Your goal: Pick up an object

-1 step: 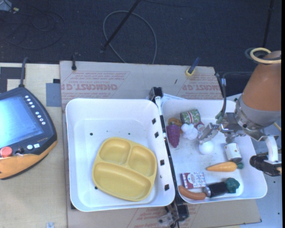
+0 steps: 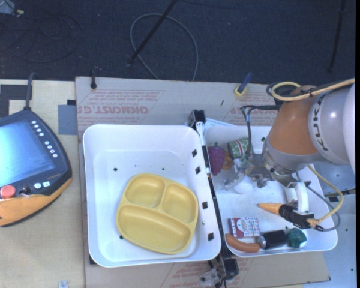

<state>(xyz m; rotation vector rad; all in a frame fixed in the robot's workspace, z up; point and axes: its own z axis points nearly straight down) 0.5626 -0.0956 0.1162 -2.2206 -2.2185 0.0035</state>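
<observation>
Hot dog [image 2: 243, 246] lengthwise left-right at front of right bin [image 2: 240, 206], carrot [image 2: 271, 207] tip pointing left, pincer [image 2: 247, 177] state unclear

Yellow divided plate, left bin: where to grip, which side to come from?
Pinch the raised rim of the yellow plate at its far edge, coming straight down astride the rim. It lies flat and looks too wide to span; the left bin has bare floor there, while the plate's right edge crowds the wall.

Single fixed camera above bench, slanted downward, both bins [image 2: 90, 161] framed
</observation>
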